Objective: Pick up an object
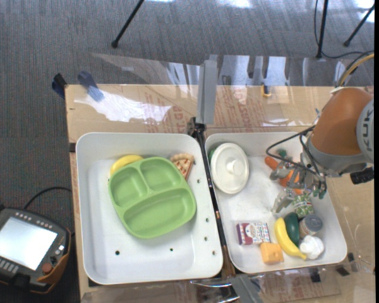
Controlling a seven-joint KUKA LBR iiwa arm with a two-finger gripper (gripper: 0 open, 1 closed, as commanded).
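My gripper (298, 191) hangs low over the right part of the right bin (256, 197), under the arm's orange band (341, 125). Right below it lies a small green-and-white packet (303, 206), and an orange carrot-like piece (273, 163) sits just to its left. Whether anything is held is hidden by the wrist and cables. Towards the front lie a yellow banana (287, 238), a dark green vegetable (293, 226), a small can (313, 225), a white ball (312, 247), an orange cheese cube (271, 253) and a red-and-white box (252, 233).
A white round bowl (230, 167) lies at the right bin's back left. The left bin (101, 245) holds a green divided plate (153, 196), with a yellow item (125, 163) and a pizza slice (183, 165) behind it. A tablet (22, 245) lies on the floor, left.
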